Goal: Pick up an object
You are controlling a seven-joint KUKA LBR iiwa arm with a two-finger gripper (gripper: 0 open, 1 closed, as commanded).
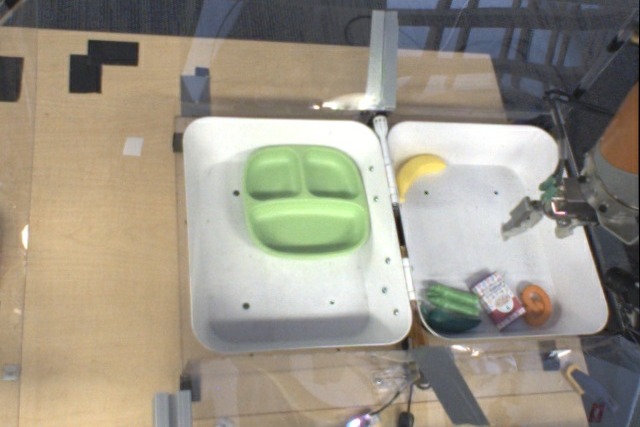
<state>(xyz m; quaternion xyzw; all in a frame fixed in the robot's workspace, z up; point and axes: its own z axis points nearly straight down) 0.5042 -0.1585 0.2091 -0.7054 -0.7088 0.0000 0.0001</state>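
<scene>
My gripper (543,215) hangs over the right side of the right bin (470,215), open, with nothing between its fingers. A yellow banana-like object (420,172) lies in that bin's back left corner, well to the gripper's left. Along the bin's front edge lie a green object (450,305), a small red and white packet (497,300) and an orange round object (535,303), all in front of the gripper and apart from it.
The left bin (215,295) holds a light green divided plate (303,198). A metal post (384,65) stands behind the seam between the bins. The arm's grey and orange wrist (618,165) enters from the right.
</scene>
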